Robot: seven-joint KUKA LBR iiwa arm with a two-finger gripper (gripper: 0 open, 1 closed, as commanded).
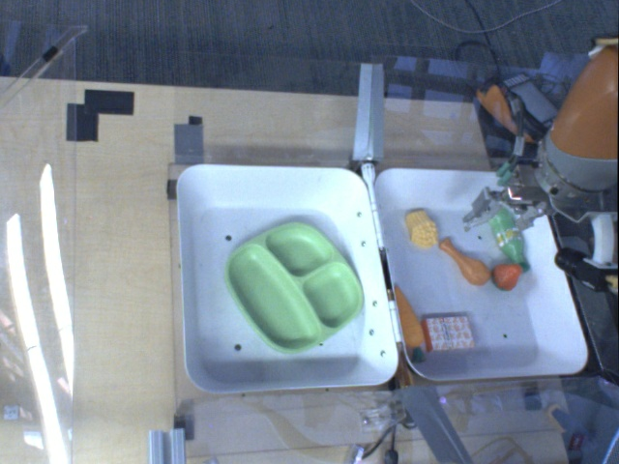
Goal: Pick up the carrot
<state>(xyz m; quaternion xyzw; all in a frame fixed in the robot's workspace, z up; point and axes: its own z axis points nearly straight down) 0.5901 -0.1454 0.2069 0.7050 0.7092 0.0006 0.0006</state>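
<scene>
- The bench [126, 259] carries 2 white bins side by side, with a grey divider post [368, 114] rising from the seam between them at the far edge.
- The left bin [208, 356] holds 1 thing: a green tray [294, 285] with 3 compartments, lying slantwise near the middle.
- The right bin [551, 351] holds the small items.
- The carrot [410, 323] lies in the right bin hard against its left wall, near the front corner, orange with its narrow end pointing to the far side and a dark green stub at the near end.
- Just right of the carrot, touching or nearly so, sits a small flat box [449, 332] with a red and white pattern.
- A lumpy yellow piece [421, 228] lies toward the far left of that bin.
- A drumstick [465, 263], tan and orange, lies slantwise near the middle, just beside the yellow piece.
- A red strawberry [507, 276] rests right by the drumstick's thick end.
- A green bottle [509, 237] lies just above the strawberry, under the tool.
- The arm [590, 104] reaches in from the right, its orange band at the far right corner.
- The gripper [493, 204] hangs over the far right part of the right bin, above the bottle and well apart from the carrot.
- Its metal fingers [480, 206] look spread apart, pointing leftward, and nothing can be seen between them.
- A black cable [464, 8] loops on the dark floor beyond the bench.
- 2 black marks [97, 112] sit on the bench at far left.
</scene>
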